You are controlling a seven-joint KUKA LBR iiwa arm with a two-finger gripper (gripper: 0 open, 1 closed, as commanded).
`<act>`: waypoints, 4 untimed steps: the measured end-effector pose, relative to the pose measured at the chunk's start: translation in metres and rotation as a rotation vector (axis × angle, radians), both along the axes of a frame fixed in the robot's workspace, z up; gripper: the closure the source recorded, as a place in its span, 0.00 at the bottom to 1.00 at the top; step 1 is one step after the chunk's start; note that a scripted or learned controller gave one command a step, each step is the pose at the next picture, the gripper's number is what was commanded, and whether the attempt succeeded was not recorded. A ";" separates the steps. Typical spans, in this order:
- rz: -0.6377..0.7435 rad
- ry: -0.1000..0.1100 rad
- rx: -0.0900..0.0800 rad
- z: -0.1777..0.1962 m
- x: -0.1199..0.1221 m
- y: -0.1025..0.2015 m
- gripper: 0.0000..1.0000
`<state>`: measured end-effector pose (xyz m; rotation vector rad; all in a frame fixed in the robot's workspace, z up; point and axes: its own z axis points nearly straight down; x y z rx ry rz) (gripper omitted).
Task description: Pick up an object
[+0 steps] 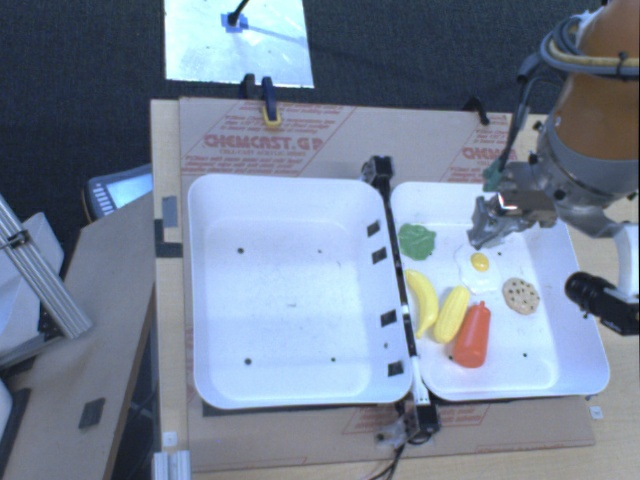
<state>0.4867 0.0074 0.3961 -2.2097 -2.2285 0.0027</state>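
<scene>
Reached in from the right over the right bin (pixel 575 368), gripper (pixel 487 230) hanging just above the fried egg (pixel 480 264); impossible to tell its state from this angle. Lay clustered in that bin: ketchup bottle (pixel 472 334), banana (pixel 423 301), corn cob (pixel 451 312), lettuce leaf (pixel 417 240), cookie (pixel 520 295). Looked like light, stiff, slick plastic toys; bottle's narrow middle probably the surest hold. Read "CHEMCAST GP" on the board (pixel 262 141) beneath.

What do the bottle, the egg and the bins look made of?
Bottle: likely moulded plastic, solid red-orange with a soft sheen. Egg: probably plastic or rubber toy food, flat white with a glossy yellow yolk. Bins: thin white formed plastic, smooth, with rounded corners and a rolled rim.
</scene>
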 end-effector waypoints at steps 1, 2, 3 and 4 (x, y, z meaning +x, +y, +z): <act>-0.004 -0.005 -0.001 -0.023 0.000 0.004 1.00; -0.002 -0.006 -0.001 -0.022 0.000 0.019 1.00; -0.003 -0.006 0.000 -0.018 0.000 0.034 1.00; -0.006 -0.006 -0.001 -0.018 0.000 0.033 0.00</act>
